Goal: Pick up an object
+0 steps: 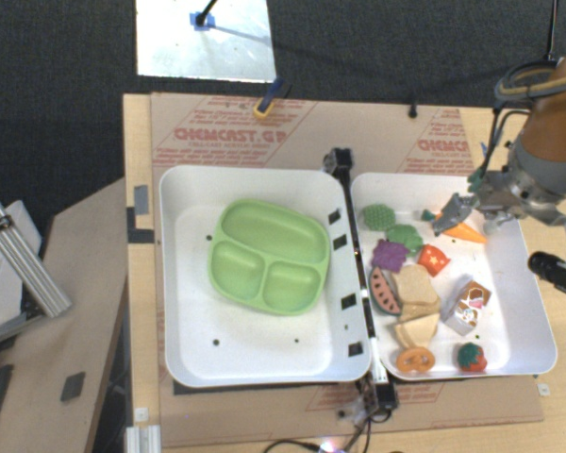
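The right bin (533, 343) holds several toy foods: an orange carrot piece (469, 234), a red piece (433, 260), purple grapes (390, 254), two green pieces (378, 217), a watermelon slice (385, 292), bread slices (418, 288), a small carton (468, 304), an orange round slice (415, 360) and a strawberry (470, 357). My gripper (454, 212) hangs low over the far part of this bin, right at the carrot piece's left end. The carrot is partly hidden under it. I cannot see anything gripped.
The left bin (184, 253) carries a green divided plate (269, 256). A black divider (354, 262) runs between the bins. The arm's grey and orange wrist (547, 140) looms over the right bin's far right corner, with a black part (557, 272) beside the right rim.
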